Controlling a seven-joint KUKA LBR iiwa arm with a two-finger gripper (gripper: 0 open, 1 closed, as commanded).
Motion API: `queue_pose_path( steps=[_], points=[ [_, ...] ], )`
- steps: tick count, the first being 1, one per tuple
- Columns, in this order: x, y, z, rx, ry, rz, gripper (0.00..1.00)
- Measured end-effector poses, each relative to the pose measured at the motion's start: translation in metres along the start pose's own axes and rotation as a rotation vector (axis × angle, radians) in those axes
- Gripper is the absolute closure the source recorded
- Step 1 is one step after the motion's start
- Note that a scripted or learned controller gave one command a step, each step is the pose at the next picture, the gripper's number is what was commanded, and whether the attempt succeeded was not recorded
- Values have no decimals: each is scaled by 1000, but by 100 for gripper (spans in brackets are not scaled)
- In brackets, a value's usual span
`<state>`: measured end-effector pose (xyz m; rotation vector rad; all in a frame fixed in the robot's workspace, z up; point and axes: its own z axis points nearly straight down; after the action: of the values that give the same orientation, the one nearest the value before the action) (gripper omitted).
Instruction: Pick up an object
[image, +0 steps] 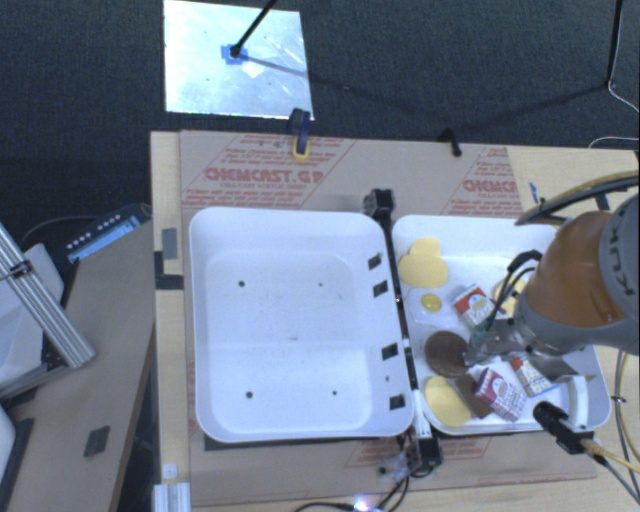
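At the near edge of the right bin lies a red and white carton, tilted, with a brown piece touching its left side. Just left of it sits a pale yellow disc. A second small carton, also red and white, lies beside the first on its right, partly under the arm.

Slightly farther back rests a brown round disc, flat on the bin floor. The pincer hangs just to its right, low over the clutter. Whether its parts are apart or together cannot be told; nothing is seen clamped in it.

Beyond that, a third small red and white carton sits tilted, with a little yellow coin to its left. Farther still lies a larger pale yellow shape, like two overlapping discs.

The grey arm with its orange band covers the right part of this bin.

The left bin is white and shallow, touching the right one along black clips. Both rest on brown cardboard on the bench.
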<state>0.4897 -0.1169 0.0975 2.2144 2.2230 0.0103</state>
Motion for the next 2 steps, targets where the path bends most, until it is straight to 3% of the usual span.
queue_pose_path(
  steps=[1,2],
  points=[
    [82,15,-92,-4,1,-10,100],
    [67,74,-219,-12,-5,-3,100]
  ],
)
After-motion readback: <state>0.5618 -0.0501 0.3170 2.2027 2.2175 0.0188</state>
